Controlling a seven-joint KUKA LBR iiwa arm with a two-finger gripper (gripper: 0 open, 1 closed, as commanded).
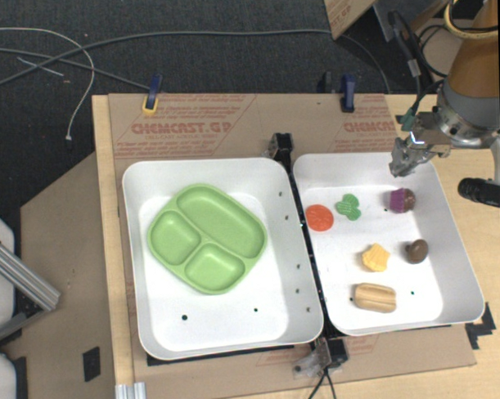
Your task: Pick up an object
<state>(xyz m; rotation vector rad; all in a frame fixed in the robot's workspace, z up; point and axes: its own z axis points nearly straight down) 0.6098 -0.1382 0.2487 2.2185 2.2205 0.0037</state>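
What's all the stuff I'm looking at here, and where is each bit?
Bins: 2, white, side by side on the bench.
Divided plate: 1, light green, in the left bin.
Orange disc: 1, right bin, near its left wall.
Green piece: 1, right bin, just right of the disc.
Purple piece: 1, right bin, far right part, below the gripper.
Yellow piece: 1, middle of the right bin.
Brown ball: 1, right of the yellow piece.
Tan roll: 1, near edge of the right bin.
Clamps: 2, blue, on the bench's far edge.
Cables: several, pale, on the dark floor, upper left.
Arm: 1, grey with orange band, upper right.
Gripper: 1, above the purple piece.
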